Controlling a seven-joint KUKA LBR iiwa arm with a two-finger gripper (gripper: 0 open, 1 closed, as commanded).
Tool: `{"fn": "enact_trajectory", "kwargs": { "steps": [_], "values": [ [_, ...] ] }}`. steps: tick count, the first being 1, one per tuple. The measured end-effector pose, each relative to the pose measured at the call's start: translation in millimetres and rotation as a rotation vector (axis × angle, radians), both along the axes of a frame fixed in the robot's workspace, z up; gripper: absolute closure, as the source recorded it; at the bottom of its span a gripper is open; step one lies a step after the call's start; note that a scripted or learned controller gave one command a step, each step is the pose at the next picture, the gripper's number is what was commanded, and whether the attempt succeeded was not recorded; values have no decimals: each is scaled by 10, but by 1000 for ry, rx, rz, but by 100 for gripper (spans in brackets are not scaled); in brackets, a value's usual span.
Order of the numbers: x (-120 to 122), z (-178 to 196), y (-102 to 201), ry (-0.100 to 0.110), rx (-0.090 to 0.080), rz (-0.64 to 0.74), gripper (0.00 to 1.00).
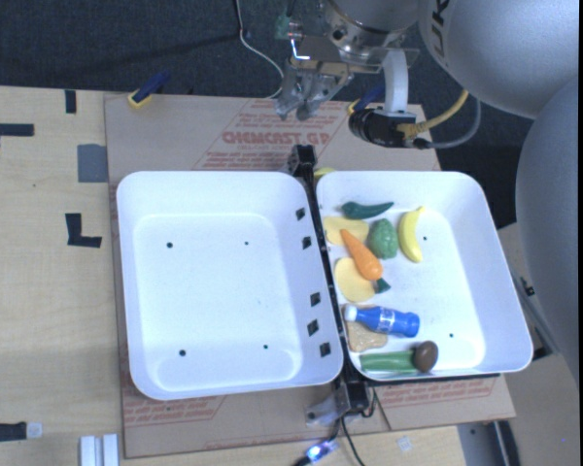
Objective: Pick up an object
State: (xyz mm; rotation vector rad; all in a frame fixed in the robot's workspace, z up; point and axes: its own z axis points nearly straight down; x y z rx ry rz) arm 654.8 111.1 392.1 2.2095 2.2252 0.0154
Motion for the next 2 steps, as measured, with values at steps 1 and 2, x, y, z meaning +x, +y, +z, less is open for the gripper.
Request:
{"fn": "enact_trajectory", "kwargs": {
  "steps": [1, 2],
  "values": [
    [85, 675, 19, 4, -2, -3, 100],
    [-133, 1488, 115, 3, -1, -3, 100]
  ]
}}
